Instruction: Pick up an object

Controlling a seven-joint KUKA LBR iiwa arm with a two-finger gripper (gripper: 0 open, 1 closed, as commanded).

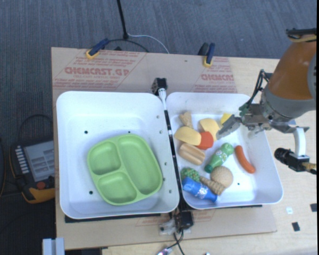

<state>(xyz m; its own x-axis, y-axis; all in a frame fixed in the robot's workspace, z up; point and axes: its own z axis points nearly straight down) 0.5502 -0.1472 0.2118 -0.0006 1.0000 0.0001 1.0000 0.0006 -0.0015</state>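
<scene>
From where I'm sitting, the arm comes in from the right side and its orange band sits big and high in the shot, with the grey wrist just below it. It leans leftward and a bit down, so the gripper pokes out at a slant toward the left. The dark fingers look close together at the tip, and I can't make out anything pinched between them.
</scene>
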